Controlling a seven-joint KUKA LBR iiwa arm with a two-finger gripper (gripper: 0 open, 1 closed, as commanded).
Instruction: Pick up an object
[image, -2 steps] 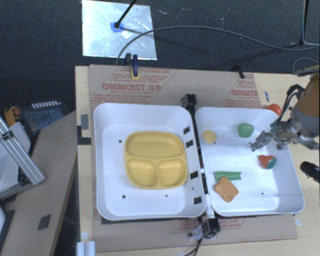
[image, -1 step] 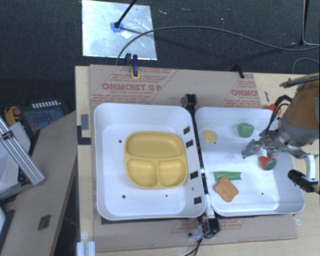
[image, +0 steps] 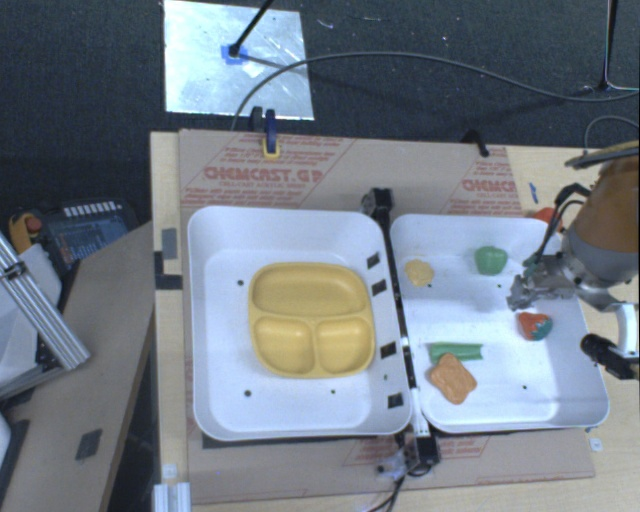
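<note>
The right bin (image: 560, 405) holds several small items: a pale yellow lump (image: 418, 272), a green round piece (image: 490, 260), a red piece with a green tip (image: 534, 326), a flat green strip (image: 456, 351) and an orange wavy piece (image: 452, 379). My gripper (image: 527, 291) hangs over the right side of this bin, between the green round piece and the red piece, just above the red one. Nothing shows between its fingers.
A yellow divided tray (image: 308, 318) lies in the left bin (image: 215, 400). A black divider (image: 392, 310) runs between the bins. The arm comes in over the right bin's right rim. A foil sheet (image: 236, 58) lies on the floor beyond the bench.
</note>
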